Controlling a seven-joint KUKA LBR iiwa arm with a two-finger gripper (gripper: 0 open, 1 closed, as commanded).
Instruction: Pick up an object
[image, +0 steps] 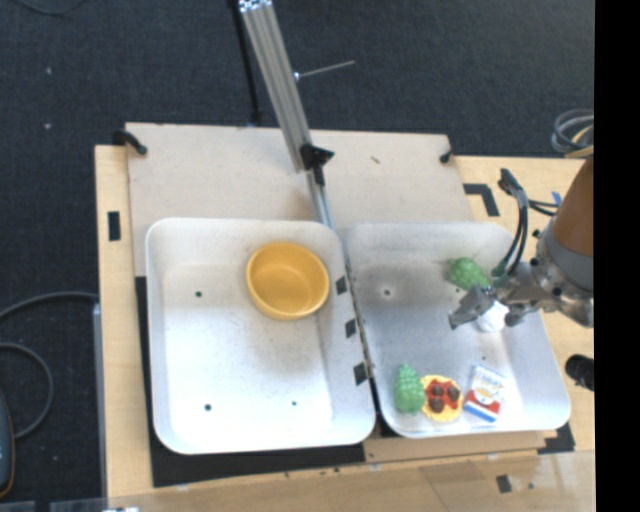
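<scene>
Landmark: right bin (520, 415) on the worktop (250, 160).
Pincer (482, 312): low over that bin's middle, reaching in from its right side; fingers too blurred to tell if spread or pressed together.
White thing (491, 320): small, right at the pincer tip (held or only touched, I cannot tell).
Green ball (464, 271): just beyond the tip, toward the bin's far wall.
Other picks: green cone (408, 389), red-yellow toy (441, 397), small carton (485, 393), all along the bin's near wall.
Bowl (288, 280): yellow, in the left bin (180, 420).
Advice: centre on one thing, descend straight, close fully, lift slowly.
</scene>
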